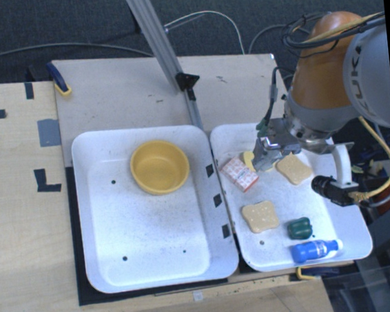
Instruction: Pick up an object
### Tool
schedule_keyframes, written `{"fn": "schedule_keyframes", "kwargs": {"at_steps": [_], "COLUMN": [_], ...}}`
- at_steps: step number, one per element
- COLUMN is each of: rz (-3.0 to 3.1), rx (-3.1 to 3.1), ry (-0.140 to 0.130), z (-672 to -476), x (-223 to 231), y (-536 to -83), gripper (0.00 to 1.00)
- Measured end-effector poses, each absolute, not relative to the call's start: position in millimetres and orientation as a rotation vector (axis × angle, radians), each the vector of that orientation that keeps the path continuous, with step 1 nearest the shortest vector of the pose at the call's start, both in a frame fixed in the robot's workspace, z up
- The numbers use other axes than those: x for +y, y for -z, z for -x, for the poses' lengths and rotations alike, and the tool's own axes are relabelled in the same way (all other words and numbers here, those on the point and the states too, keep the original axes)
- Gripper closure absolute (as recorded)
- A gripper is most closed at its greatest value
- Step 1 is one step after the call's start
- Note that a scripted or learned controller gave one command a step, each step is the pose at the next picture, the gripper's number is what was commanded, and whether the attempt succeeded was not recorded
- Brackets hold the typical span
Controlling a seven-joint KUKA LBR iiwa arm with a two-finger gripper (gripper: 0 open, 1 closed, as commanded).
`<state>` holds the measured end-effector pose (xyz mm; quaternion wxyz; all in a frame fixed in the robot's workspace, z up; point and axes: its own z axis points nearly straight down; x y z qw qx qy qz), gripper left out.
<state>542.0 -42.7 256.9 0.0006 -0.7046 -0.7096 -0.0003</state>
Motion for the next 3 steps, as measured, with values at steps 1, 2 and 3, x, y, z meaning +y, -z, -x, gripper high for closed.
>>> {"fn": "schedule_keyframes", "kwargs": {"at_steps": [1,2,3], "rz": [2.214,2.214,2.213], "rx": [-2.227,-2.227,-2.227], "ry": [-0.001,-0.001,-0.002], "z": [-555.9,-581.2,-588.0], "x": [-0.9,49.4,99.8], "y": [-255.4,-242.1,-230.4], "gripper": [1.0,1.0,1.0]}}
